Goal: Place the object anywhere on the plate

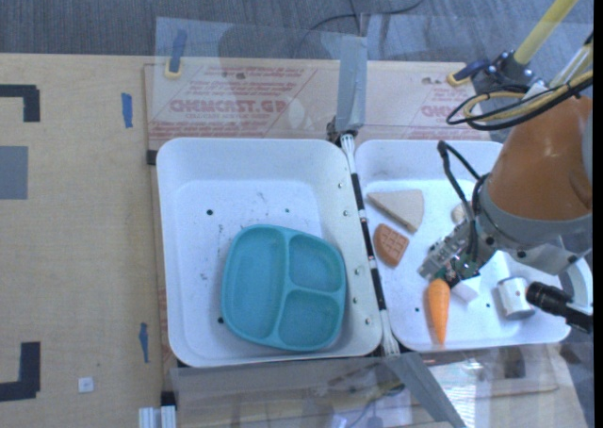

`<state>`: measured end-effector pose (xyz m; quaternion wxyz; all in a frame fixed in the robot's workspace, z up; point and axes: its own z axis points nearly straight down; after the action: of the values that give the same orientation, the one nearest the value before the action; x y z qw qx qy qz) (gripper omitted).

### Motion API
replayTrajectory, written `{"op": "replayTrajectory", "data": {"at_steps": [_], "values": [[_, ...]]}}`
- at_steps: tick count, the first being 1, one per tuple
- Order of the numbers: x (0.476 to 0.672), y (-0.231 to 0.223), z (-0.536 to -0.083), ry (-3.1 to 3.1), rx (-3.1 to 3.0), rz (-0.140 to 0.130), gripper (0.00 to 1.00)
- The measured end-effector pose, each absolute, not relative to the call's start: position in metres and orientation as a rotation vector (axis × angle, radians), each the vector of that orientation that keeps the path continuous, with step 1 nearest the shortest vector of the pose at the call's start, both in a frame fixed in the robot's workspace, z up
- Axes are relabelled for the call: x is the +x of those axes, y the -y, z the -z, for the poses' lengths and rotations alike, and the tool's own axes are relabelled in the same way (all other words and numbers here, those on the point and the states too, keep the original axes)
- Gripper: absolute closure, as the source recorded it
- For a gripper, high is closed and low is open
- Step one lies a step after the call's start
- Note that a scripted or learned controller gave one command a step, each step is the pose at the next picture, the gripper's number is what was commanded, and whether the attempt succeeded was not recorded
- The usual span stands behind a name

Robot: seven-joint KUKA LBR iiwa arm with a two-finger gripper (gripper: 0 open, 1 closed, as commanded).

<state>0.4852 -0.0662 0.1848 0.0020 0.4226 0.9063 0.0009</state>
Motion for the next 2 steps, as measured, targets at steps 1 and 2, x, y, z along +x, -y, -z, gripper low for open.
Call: {"op": "replayTrajectory", "data": {"at_steps": [1, 2], "values": [[0.521, 0.008, -0.185, -2.849, 1.315, -0.002, 1.00], [0.514, -0.055, -0.185, -2.847, 1.326, -0.001, 1.00]]}}
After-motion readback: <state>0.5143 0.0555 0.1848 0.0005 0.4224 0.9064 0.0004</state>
